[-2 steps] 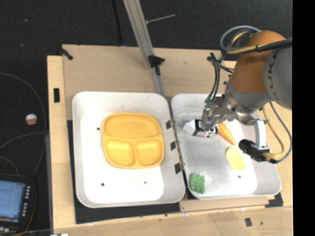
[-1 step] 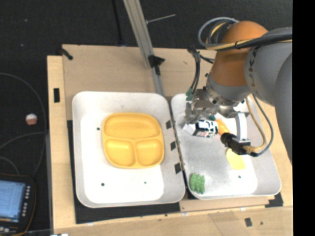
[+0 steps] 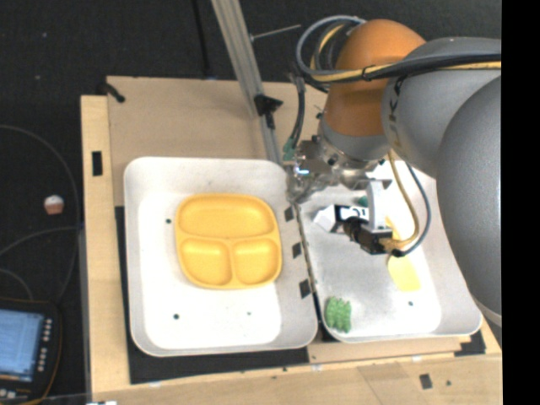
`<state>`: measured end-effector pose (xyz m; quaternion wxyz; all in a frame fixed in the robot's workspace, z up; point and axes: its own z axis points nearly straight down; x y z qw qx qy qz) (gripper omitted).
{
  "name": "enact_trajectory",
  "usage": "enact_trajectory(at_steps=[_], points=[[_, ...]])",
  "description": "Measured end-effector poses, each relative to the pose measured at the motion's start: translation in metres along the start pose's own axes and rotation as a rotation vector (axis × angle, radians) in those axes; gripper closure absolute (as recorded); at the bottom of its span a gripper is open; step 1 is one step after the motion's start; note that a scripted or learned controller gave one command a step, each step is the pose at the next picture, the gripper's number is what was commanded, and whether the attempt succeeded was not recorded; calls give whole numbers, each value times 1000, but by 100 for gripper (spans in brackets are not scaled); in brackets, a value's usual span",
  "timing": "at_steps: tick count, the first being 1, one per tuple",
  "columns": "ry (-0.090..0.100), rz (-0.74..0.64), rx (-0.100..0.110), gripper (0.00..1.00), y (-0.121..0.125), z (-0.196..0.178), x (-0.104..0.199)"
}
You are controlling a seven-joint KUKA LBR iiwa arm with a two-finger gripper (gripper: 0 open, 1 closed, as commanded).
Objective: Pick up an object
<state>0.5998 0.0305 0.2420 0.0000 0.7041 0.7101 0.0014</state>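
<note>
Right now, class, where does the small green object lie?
In the camera view, the green object lies in the right bin, in its lower left corner, with the pale yellow piece up and to its right.

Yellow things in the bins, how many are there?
2. A yellow divided tray lies in the view's left bin; a small yellow piece lies in the right bin. The arm covers part of that bin, so more may be hidden.

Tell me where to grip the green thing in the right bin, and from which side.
Probably straight from above, closing on the green thing's two long sides at mid-length: it lies low and small in the right bin's near-left corner, so the walls block a side approach.
</note>
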Motion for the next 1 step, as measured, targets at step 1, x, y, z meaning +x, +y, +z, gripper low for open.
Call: enact_trajectory(at_steps=[1], points=[[0, 0, 0, 100, 16, -9, 54]])
